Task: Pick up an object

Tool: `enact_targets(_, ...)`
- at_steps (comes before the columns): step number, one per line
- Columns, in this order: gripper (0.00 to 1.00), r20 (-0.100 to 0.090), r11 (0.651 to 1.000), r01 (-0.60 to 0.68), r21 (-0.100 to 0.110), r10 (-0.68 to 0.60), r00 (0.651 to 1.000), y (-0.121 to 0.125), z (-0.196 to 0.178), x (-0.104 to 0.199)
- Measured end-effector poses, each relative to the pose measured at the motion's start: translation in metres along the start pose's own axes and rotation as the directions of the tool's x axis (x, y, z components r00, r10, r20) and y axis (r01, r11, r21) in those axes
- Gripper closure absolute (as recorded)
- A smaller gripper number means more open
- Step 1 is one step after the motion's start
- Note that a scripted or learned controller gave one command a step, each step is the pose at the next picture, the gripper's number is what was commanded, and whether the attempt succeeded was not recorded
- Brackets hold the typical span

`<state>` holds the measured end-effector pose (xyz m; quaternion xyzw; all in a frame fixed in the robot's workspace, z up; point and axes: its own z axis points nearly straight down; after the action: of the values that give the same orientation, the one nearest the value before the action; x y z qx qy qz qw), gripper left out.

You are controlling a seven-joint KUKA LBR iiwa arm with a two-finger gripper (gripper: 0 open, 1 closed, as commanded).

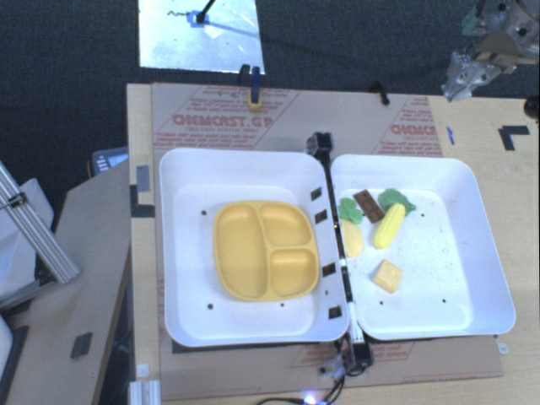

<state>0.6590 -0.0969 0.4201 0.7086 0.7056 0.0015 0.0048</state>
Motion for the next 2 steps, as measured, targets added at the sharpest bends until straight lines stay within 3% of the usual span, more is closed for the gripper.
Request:
enact_targets(1, 1.00, -0.009, 1.000, 0.017, 0.014, -0.017, 1.000, 0.008, 0.090, 0.098)
enact_targets(2, 1.00, -0.003, 1.000, 0.000, 0.007, 0.000, 1.000, -0.028, 0.071, 0.034)
